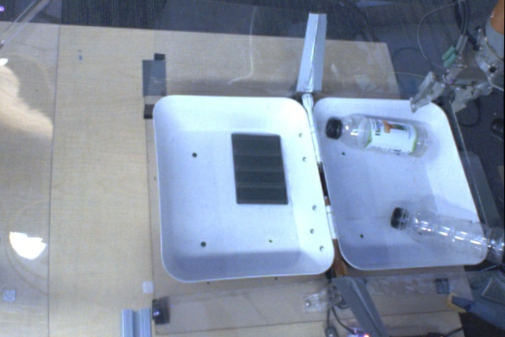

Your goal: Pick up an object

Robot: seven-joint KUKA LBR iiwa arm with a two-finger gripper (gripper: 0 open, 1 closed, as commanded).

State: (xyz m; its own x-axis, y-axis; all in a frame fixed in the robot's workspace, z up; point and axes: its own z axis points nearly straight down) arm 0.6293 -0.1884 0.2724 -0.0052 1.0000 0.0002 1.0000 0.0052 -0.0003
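- I see the gripper (439, 87) at the upper right, hanging over the far right corner of the right bin (347, 249), just outside its rim
- Its two thin fingers (423, 93) look spread apart in a narrow V, and I see nothing between them
- The arm (493, 39) comes in from the right edge, with a bit of its orange band showing at the top right corner
- In the right bin I count two clear plastic bottles, both lying on their sides
- The labelled bottle (379, 133) lies across the far part of that bin, its dark cap pointing left toward the divider, its white and green label facing up; its right end is near the fingers but apart from them
- The plain bottle (440, 228) lies along the near right part of the bin, dark cap pointing left, its far end reaching the bin's right rim
- The two bottles are well apart from each other
- The left bin (181, 170) holds a dark rectangular pad (259, 168) with ridges, lying flat near its middle
- Both bins sit touching side by side on the pale wooden bench (87, 170), and a clear sheet (31, 193) covers the left of it
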